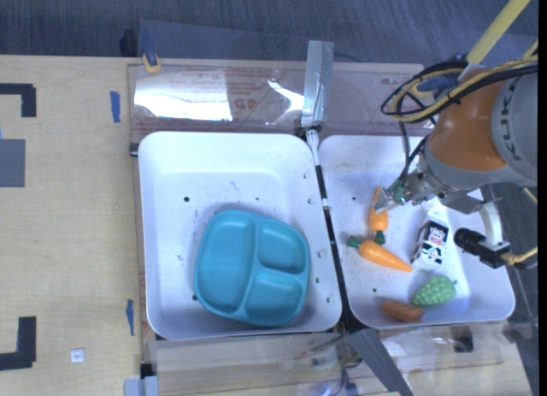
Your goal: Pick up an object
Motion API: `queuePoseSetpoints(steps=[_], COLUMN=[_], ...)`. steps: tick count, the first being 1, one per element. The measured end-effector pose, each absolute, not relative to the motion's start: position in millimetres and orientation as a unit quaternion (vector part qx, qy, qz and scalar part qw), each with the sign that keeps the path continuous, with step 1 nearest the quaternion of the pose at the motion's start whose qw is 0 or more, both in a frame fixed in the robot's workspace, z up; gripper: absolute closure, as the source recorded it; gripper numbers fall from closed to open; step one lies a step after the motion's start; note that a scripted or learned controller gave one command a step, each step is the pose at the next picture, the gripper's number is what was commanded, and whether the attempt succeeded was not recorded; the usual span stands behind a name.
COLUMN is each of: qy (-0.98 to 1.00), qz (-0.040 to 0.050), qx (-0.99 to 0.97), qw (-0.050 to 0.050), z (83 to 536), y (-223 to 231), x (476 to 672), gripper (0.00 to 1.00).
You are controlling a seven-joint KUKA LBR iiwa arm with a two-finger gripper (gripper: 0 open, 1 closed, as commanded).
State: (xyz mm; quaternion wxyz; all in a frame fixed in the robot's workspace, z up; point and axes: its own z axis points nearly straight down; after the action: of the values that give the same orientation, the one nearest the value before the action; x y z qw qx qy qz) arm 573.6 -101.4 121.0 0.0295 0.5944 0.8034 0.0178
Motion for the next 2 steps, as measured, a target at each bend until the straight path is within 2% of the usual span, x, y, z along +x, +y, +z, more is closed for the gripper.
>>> queuePoseSetpoints(steps=[1, 2], qy=[0.804, 0.852], qz=[0.0097, 0.0071], qx=[0.594, 0.524], qw=[0.020, 0.022], z=[106.7, 104.1], y=[-103.8, -105.7], x=[543.3, 552.5], gripper=[1.00, 1.00])
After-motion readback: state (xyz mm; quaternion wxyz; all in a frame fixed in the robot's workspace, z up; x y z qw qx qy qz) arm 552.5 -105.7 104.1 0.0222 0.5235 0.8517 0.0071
